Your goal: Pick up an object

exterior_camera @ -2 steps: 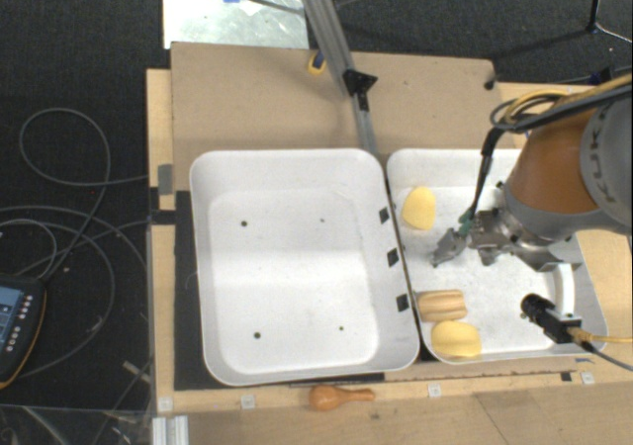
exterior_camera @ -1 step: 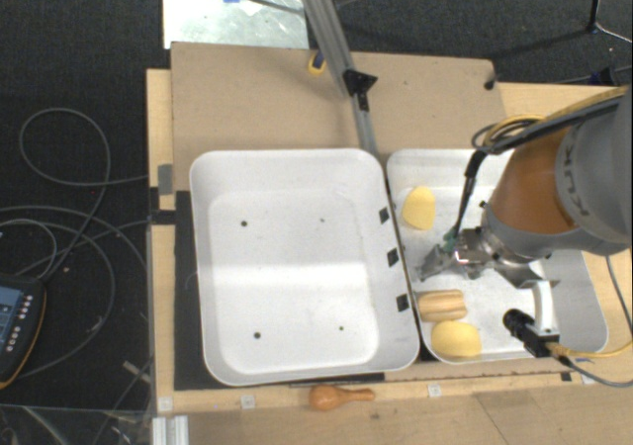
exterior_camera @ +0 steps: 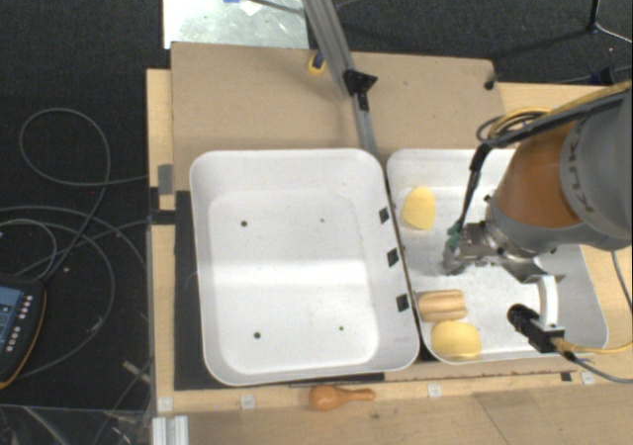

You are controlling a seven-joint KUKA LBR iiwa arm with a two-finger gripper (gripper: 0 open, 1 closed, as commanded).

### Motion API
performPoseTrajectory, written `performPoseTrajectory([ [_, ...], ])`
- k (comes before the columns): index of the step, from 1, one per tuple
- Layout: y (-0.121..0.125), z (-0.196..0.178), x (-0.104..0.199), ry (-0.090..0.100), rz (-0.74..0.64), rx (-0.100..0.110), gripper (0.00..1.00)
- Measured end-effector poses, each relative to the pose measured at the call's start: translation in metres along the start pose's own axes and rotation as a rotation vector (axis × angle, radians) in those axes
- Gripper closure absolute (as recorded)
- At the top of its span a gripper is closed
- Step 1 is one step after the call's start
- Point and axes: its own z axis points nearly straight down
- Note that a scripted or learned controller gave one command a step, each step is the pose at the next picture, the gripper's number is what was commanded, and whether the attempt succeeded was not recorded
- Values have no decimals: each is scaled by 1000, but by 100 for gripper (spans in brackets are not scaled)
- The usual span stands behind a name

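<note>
- I am watching the claw (exterior_camera: 457,257) hanging low in the right bin (exterior_camera: 593,307), right of the frame's centre; I cannot tell from this slant whether it is open or closed, and I am seeing nothing between its tips.
- Below it, near the bin's lower left corner, the hot-dog toy (exterior_camera: 441,306) is lying flat, close to the claw but apart from it.
- Just under that, the round yellow toy (exterior_camera: 456,339) is sitting against the bin's lower rim.
- Above and left of the claw, the pale yellow wedge (exterior_camera: 419,207) is resting near the bin's left wall.
- I am judging the pick as not yet done: all three toys are lying in the bin, so grasp and lift are left.
- The left bin (exterior_camera: 203,235) is filling mid-frame, and an orange toy (exterior_camera: 339,396) is lying on the desk (exterior_camera: 247,87) below it.
</note>
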Motion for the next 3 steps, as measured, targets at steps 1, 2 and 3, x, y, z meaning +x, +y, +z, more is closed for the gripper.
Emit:
performPoseTrajectory([
  [1, 4, -63, 4, -1, -8, -6, 100],
  [2, 6, -117, 4, -2, -7, -7, 100],
  [3, 6, -98, 4, -1, -5, 2, 100],
])
